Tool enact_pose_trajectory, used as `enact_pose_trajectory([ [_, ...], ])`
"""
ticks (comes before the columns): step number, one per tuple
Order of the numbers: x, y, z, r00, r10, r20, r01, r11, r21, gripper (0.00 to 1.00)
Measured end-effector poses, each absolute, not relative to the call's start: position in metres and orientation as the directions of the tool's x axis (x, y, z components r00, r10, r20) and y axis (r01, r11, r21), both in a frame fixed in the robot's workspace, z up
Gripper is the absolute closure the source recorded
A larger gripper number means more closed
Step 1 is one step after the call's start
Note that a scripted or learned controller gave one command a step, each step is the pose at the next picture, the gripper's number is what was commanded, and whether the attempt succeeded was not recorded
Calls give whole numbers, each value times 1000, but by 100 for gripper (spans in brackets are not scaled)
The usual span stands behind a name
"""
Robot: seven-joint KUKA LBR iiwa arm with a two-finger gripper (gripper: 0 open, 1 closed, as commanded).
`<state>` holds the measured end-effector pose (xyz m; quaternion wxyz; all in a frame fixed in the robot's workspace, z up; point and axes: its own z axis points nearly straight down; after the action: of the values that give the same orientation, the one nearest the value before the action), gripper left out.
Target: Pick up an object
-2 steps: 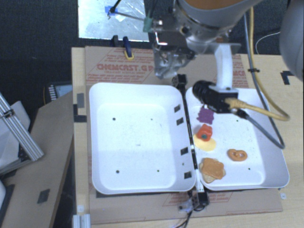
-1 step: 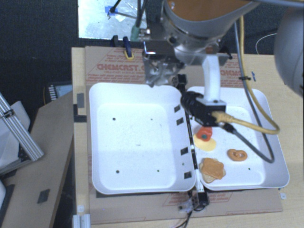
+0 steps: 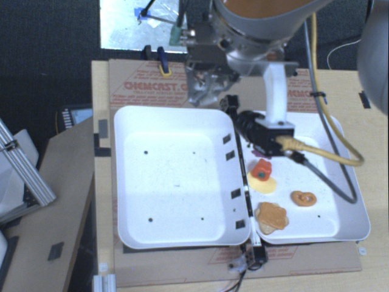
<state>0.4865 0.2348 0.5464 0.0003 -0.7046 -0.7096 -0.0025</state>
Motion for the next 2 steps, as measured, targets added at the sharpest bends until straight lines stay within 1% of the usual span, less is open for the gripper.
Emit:
enact_pose_trajectory([
  [1, 486, 235, 546, -8, 1000, 3, 1000, 8, 2, 0],
  [2, 487, 235, 558, -11, 1000, 6, 1000, 11, 5, 100],
])
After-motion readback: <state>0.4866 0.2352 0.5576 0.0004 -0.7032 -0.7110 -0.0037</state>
